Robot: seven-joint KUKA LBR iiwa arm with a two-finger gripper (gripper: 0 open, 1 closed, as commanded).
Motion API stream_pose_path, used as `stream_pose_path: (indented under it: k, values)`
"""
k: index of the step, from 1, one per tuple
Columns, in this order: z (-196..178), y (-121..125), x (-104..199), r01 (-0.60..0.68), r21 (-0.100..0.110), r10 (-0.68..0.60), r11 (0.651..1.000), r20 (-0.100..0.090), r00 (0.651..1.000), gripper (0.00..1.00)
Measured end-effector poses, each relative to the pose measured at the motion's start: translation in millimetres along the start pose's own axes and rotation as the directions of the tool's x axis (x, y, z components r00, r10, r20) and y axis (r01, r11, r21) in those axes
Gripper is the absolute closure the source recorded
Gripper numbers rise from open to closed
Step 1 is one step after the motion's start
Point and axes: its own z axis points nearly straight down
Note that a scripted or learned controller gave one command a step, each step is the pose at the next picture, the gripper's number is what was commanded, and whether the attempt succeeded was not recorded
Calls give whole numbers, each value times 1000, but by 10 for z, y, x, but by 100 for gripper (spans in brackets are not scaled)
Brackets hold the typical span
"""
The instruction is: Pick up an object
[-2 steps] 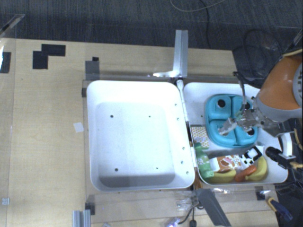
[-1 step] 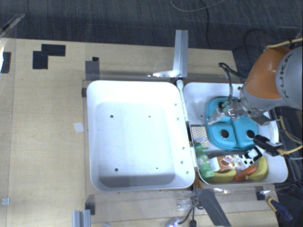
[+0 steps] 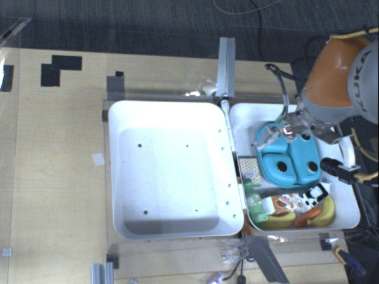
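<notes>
Camera view: arm (image 3: 340, 76) reaches in from right, gripper (image 3: 283, 130) low over right bin (image 3: 241, 118), at far edge of blue plastic piece (image 3: 290, 161). Claw state: can't tell. Blue piece sits mid-bin w/ carton (image 3: 284, 205) just in front, yellow item (image 3: 296, 218) at near wall. Left bin (image 3: 169, 164) alongside.

Bins (image 3: 169, 226) smooth white plastic, slight sheen; bench (image 3: 53, 176) pale matt wood-grain; blue object (image 3: 290, 161) glossy moulded plastic; floor (image 3: 118, 10) dark rough carpet
</notes>
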Motion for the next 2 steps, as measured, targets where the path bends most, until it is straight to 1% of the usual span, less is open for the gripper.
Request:
stream_pose_path:
  k: [1,2]
  values:
    - [625,41,-242,327,-20,-326,945,20,945,0]
    - [501,64,-256,327,-26,-327,945,27,945,100]
